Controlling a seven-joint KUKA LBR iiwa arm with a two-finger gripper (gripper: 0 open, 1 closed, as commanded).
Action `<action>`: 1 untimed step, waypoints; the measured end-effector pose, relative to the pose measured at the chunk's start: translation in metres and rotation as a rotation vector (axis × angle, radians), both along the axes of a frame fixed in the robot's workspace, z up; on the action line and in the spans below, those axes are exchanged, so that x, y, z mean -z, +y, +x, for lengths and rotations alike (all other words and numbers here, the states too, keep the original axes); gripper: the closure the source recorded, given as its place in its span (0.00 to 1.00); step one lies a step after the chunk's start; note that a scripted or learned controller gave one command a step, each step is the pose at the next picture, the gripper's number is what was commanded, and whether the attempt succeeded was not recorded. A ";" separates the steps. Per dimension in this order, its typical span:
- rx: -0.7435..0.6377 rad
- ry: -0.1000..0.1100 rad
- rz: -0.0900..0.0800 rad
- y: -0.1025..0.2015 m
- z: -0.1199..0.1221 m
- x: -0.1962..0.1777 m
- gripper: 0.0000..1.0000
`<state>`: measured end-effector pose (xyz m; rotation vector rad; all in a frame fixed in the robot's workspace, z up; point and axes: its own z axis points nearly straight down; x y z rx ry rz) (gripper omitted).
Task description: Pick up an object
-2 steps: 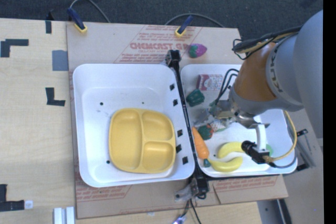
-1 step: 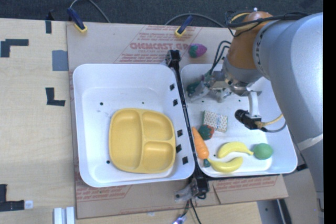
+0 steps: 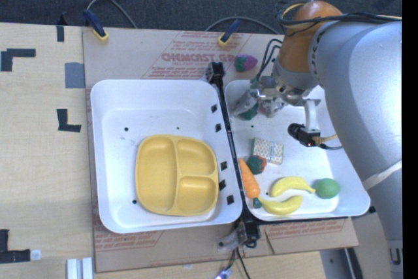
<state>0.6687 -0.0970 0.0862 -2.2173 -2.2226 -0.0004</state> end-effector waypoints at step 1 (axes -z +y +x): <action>0.000 -0.003 -0.004 -0.001 0.000 -0.010 1.00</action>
